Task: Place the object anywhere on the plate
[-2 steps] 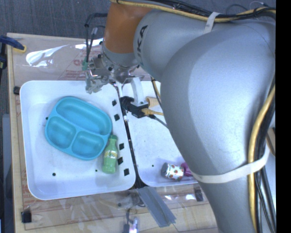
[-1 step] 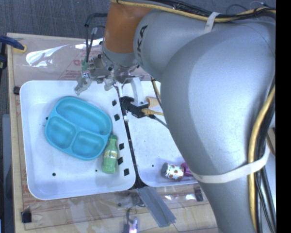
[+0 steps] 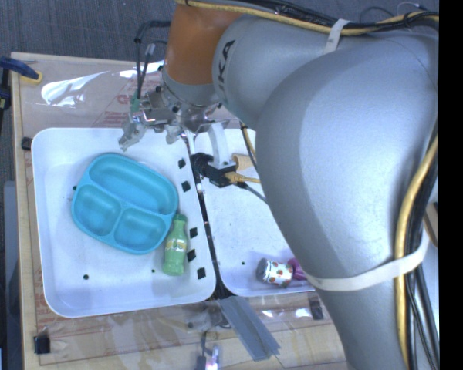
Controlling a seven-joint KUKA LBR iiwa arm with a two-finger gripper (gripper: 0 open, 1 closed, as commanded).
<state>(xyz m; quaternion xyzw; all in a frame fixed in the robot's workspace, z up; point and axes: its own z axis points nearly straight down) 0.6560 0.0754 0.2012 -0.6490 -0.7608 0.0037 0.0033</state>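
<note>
A blue plate (image 3: 125,201) with three compartments lies in the left bin (image 3: 62,284). A green bottle (image 3: 175,246) with a yellow label lies just off the plate's lower right rim, touching or nearly touching it. My gripper (image 3: 150,133) hangs above the left bin's far right corner, beyond the plate's upper edge, and nothing shows between its fingers. A small patterned object (image 3: 277,271) with red dots lies in the right bin (image 3: 239,230) near its front edge.
The large grey arm (image 3: 332,145) covers most of the right bin. A black and yellow cable piece (image 3: 216,169) hangs by the divider between the bins. Blue clamps (image 3: 15,68) sit at the bench's far left corner.
</note>
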